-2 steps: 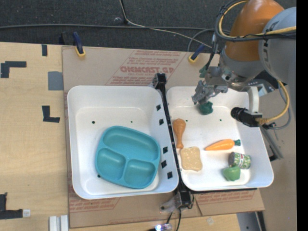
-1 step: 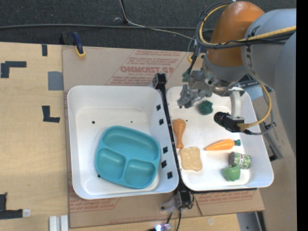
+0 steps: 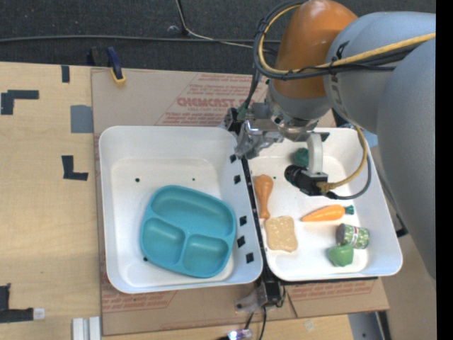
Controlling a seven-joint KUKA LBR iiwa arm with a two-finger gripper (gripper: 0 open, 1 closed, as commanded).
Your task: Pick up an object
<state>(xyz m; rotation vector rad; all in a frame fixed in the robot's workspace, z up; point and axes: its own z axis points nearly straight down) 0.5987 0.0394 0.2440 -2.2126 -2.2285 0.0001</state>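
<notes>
Over right bin's far left corner: arm, gripper low by the divider; clenched or released, cannot tell. Near, along left wall: chicken leg, toast. Right of these: carrot, can, green piece (shape unclear). Left bin: teal tray.

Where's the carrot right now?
In the camera view, the carrot lies in the right bin, right of the bread slice and just above the small green can.
</notes>
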